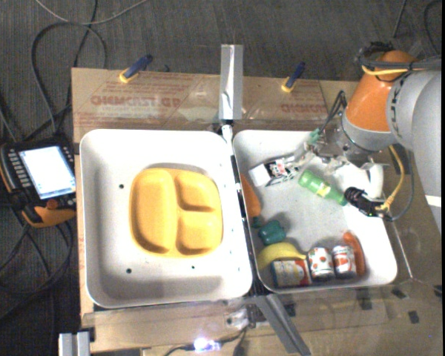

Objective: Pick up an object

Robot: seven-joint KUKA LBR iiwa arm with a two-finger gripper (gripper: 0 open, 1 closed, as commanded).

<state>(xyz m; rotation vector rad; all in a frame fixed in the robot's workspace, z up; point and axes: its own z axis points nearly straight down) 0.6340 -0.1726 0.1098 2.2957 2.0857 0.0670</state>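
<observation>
Camera view: the gripper (312, 148) hangs low over the upper part of the right bin (320, 225), between a small white-and-black item (273, 170) and a green bottle (316, 184), and close to both. From this angle I cannot tell how far it is open or whether it has hold of anything, so I record nothing as held. The task names no particular object. I judge these two the likeliest candidates, and both lie on the bin floor in its upper half. Risks, in my judgement: the bottle lies on its side and may roll away from a closing grip. With two things so near each other, a descent between them could nudge both and catch neither. The bin's far wall is also near, which leaves little room. The right bin further holds an orange carrot-like piece (249, 193) along its left wall, a teal item (271, 231) below that, a yellow fruit (274, 254), a row of small cans (320, 263) by the near wall, and an orange piece (354, 248) at the row's right end. The left bin (104, 262) holds one yellow divided tray (178, 210), lying flat near its middle.
</observation>
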